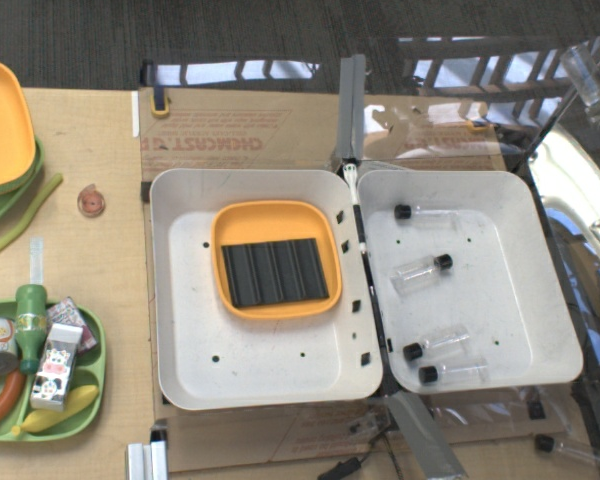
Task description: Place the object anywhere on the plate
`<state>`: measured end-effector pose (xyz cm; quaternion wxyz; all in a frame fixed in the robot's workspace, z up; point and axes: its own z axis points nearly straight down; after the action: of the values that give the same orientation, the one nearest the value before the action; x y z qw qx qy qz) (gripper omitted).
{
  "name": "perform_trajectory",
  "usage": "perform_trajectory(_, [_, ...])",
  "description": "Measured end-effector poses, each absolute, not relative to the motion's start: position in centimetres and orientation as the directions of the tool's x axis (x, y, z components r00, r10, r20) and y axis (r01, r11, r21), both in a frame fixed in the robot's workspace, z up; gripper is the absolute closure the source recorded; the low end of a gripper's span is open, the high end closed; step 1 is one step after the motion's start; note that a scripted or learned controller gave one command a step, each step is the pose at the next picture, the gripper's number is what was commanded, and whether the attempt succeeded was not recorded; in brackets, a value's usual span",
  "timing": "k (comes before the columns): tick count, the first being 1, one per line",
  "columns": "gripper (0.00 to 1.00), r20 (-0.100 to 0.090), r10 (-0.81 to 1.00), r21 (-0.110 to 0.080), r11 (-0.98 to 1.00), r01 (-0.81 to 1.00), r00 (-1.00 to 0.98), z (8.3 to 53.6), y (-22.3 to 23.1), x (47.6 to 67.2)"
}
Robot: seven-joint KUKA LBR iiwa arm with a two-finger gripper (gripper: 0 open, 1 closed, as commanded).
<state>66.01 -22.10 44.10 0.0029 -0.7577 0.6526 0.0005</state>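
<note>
Two white bins sit side by side on the tabletop (90, 158). The left bin (180, 358) holds an orange plate (277, 258) with a dark ridged block (275, 272) lying on it. The right bin (520, 338) holds four clear tubes (425, 271) with black caps.

Arm (583, 180) at the right edge

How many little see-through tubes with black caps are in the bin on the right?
4. One tube lies near the top of the right bin, one in the middle, and two close together near the bottom edge.
</note>
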Motion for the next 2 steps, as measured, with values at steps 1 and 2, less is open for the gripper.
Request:
perform_trajectory(1, [1.00,-0.004,-0.911,-0.004,-0.413,-0.911,0.413,44.10,-21.56,66.00])
perform_trajectory(2, [1.00,-0.001,-0.768,-0.004,-0.640,-0.768,0.640,44.14,-21.05,66.01])
